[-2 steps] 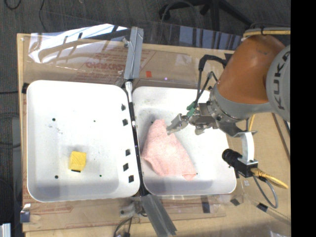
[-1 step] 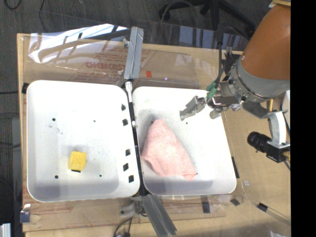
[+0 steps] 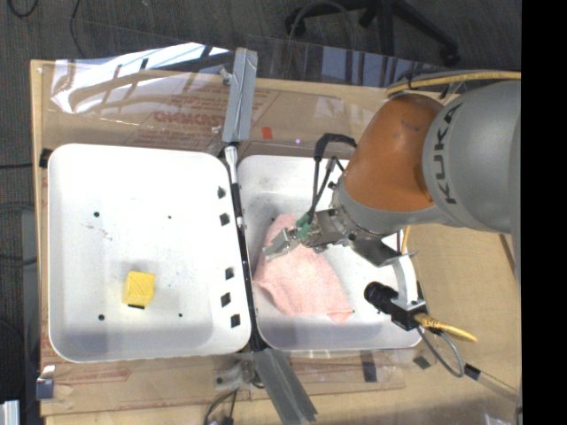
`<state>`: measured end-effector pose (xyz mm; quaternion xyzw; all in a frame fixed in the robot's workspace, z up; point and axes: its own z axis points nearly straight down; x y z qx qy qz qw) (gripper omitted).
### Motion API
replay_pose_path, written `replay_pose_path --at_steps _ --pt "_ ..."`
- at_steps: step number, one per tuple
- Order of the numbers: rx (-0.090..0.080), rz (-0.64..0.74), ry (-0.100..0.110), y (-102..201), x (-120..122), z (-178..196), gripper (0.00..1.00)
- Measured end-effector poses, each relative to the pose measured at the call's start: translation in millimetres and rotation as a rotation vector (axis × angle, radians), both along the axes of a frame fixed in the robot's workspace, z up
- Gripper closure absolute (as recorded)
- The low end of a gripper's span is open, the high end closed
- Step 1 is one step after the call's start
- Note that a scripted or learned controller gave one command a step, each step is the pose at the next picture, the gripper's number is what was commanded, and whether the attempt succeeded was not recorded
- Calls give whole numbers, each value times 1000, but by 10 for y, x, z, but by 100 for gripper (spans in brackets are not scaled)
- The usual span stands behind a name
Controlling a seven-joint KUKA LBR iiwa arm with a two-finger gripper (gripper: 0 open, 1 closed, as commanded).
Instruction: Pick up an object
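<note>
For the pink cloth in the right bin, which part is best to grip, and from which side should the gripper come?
Grip the pink cloth at its raised, bunched upper end, coming straight down from above. It lies limp and mostly flat on the floor of the right bin, so only that fold probably gives the gripper something to pinch.

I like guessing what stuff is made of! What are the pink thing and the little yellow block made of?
The pink thing looks like soft cloth, maybe a towel: it lies rumpled and folded, with a matte, fuzzy surface. The little yellow block looks like sponge or foam, judging by its dull, boxy shape, though hard plastic is possible. The bins look like smooth white plastic with a slight sheen.
</note>
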<state>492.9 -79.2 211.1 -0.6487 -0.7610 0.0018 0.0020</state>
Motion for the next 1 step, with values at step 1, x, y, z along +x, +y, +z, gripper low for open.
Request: replay_pose_path --at_steps 1 --pt "0 -82 -2 275 -155 -136 0"
